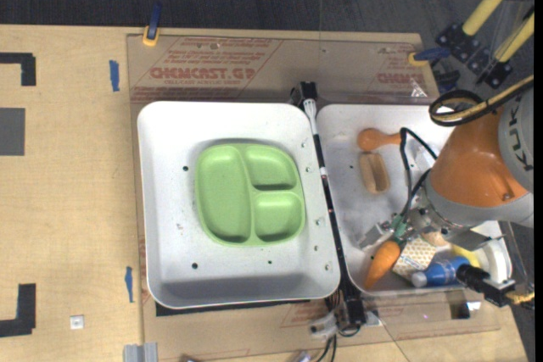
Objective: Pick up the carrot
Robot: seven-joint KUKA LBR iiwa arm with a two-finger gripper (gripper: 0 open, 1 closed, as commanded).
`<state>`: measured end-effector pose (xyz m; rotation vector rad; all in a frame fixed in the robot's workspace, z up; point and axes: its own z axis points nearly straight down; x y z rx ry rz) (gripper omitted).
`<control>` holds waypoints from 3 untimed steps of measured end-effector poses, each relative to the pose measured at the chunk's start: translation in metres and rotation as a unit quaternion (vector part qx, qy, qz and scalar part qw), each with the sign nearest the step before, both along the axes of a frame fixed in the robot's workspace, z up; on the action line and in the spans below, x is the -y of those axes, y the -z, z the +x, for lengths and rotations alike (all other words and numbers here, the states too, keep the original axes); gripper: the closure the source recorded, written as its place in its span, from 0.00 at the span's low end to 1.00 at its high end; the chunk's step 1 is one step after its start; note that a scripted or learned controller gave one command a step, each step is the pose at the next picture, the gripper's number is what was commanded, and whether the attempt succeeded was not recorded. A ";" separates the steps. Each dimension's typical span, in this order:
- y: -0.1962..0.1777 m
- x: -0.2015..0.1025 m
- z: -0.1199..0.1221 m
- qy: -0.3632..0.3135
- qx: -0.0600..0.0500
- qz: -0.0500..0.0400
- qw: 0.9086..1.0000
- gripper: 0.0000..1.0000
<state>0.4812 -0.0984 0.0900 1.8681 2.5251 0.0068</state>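
Several items crowded the right bin (339, 182) around the carrot (381, 262), which lay at the bin's near-left corner, tilted, its leafy end toward the gripper (405, 226). Just beside the carrot I saw a patterned packet (417, 254) and a blue-and-white tube (437, 273); further back sat a tan block (374, 173) and an orange, pear-shaped piece (373, 139). The left bin (161, 182) held a green divided plate (250, 192). The arm's orange band (475, 169) hid the right bin's right side. The gripper hung right at the carrot's green top, but I couldn't tell whether it was spread or clamped.
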 end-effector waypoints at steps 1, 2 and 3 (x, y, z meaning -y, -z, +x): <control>-0.012 0.004 0.004 0.003 0.011 -0.008 1.000 1.00; -0.001 0.001 0.002 0.183 0.005 -0.001 0.983 1.00; 0.000 -0.001 0.003 0.181 0.005 0.001 0.983 0.00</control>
